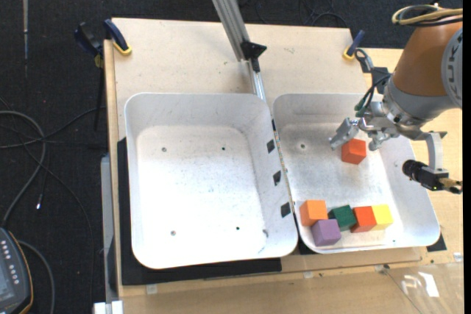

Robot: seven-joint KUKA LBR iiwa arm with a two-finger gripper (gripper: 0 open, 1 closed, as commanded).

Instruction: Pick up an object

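An orange-red block [354, 151] sits in the upper middle of the right bin [309, 103]. My gripper [356, 140] hovers right over it, reaching in from the right. Its fingers [341, 135] are spread wider than the block, one on each side of the block's top, and do not visibly press on it. The gripper is open. Along the bin's front edge lies a cluster of other blocks: orange [315, 211], green [343, 217], red-orange [364, 218], yellow [382, 215] and purple [326, 232].
The left bin [132, 121] lies beside the right one, sharing a central rim with black clips [277, 176]. A slanted metal pole [224, 0] meets the bench behind the bins. Clamps [118, 40] hold the bench's far corners.
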